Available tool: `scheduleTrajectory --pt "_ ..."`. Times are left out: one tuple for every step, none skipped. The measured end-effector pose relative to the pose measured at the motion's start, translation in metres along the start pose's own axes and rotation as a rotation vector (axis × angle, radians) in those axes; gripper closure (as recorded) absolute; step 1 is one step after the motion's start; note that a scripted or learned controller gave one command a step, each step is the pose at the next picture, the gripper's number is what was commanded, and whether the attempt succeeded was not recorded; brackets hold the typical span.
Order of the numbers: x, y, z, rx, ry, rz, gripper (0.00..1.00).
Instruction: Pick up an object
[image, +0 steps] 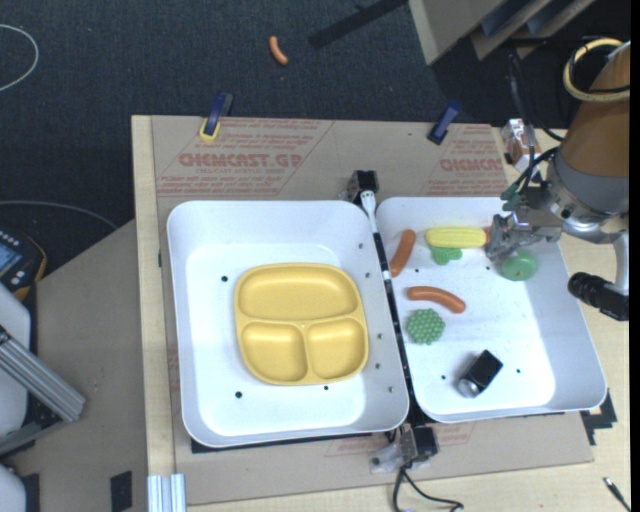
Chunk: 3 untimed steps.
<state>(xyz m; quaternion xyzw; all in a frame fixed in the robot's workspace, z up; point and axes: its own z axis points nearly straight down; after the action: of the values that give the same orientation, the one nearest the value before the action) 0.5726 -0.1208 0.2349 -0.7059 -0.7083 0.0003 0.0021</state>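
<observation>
A yellow plastic tray, smooth and rounded with three compartments, is sitting in the middle of the left bin. Just past the divider, in the right bin, a slim orange-red sausage is lying close to the left wall, its long axis running from lower left to upper right. Below it, a second sausage is lying nearly level, tipping slightly down toward the right. Just under that, a bumpy green ball, rather like a cluster of peas, is resting apart from both. A yellow corn cob with green at its base is lying horizontally near the far wall. A small black block with a pale end is sitting tilted near the front. At the right, a flat green disc is lying just beneath the gripper, which is hanging low over the bin's far right part; whether its grip is released or clenched cannot be told.
</observation>
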Motion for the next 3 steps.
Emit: scheduleTrajectory --pt "0.041 -0.036 0.015 0.002 0.001 0.001 1.0" --pt "0.045 -0.053 0.02 0.001 -0.001 0.004 1.0" --pt "0.05 -0.057 0.0 -0.007 -0.003 0.002 1.0"
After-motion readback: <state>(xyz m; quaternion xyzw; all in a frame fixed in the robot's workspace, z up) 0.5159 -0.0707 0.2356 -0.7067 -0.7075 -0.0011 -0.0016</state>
